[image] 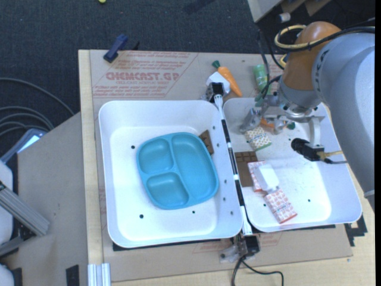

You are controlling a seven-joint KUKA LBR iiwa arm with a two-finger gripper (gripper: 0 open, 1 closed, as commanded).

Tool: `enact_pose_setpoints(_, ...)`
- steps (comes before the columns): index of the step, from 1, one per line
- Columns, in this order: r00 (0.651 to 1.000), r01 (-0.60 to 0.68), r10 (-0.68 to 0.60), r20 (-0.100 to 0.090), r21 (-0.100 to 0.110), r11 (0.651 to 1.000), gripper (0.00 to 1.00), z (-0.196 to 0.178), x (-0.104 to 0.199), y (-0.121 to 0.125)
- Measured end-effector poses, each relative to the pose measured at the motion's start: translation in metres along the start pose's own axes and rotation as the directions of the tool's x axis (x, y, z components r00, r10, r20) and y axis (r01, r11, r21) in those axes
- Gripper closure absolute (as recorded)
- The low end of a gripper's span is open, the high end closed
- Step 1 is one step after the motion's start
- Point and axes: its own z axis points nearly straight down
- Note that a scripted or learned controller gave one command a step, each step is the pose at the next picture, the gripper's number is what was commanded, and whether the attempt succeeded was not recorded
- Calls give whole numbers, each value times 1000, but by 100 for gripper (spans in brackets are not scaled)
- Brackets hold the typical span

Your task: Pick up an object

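The gripper (266, 119) is positioned low in the far part of the right bin (342, 202), directly above a small patterned packet (258, 138). Whether the packet is gripped cannot be told from this view. No object is seen lifted clear of the bin floor, so the pick is judged not yet complete. Two further red-and-white packets (271, 190) lie nearer the front of the same bin. A blue divided plate (176, 169) rests in the left bin (119, 219).

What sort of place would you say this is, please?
Probably a robotics lab: a robot arm reaches over two white bins on a bench, with loose cables on the floor.
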Motion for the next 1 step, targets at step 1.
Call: enact_pose_setpoints(1, 1000, 1, -1, -2, -1, 1000, 0, 1, -33, 0)
